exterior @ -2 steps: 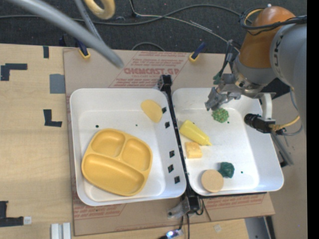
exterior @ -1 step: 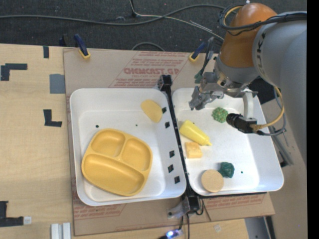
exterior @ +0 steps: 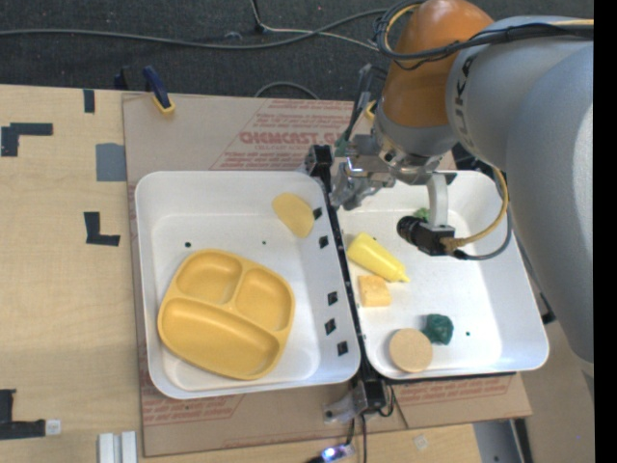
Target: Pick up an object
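My gripper (exterior: 345, 193) hangs over the wall between the two bins, near their far end, with the orange wrist band above it. A yellow cone-shaped piece (exterior: 377, 258) lies in the right bin just below the gripper. Beside it are a pale yellow cube (exterior: 374, 291), a tan round disc (exterior: 412, 349) and a small green lump (exterior: 439, 329). In the left bin a small yellow piece (exterior: 294, 213) lies left of the gripper. I see nothing between the fingers.
A large yellow divided plate (exterior: 227, 312) lies in the left bin (exterior: 154, 210). The right bin (exterior: 521, 345) is partly covered by the arm. A black cable fitting (exterior: 424, 234) hangs over the right bin. Cardboard lies under both bins.
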`<move>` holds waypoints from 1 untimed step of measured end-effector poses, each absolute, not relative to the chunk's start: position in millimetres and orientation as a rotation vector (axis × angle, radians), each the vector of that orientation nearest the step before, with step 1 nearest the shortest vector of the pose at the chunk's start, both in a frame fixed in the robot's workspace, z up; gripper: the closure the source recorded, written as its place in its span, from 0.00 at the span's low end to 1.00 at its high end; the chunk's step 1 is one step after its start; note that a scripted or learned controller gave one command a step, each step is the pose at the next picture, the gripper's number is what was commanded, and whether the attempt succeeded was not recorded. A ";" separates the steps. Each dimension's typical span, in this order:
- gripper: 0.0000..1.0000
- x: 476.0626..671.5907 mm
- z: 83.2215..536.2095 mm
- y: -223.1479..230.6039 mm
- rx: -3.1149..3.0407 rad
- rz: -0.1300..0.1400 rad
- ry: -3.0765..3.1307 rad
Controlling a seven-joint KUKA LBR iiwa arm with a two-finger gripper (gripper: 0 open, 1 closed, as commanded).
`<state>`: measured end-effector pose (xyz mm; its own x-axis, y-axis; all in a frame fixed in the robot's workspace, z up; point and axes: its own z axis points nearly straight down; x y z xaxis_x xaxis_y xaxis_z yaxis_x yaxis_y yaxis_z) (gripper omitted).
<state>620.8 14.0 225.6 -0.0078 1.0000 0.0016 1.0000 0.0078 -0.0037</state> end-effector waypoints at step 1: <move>1.00 615.6 232.2 71.0 -2.210 0.003 -2.228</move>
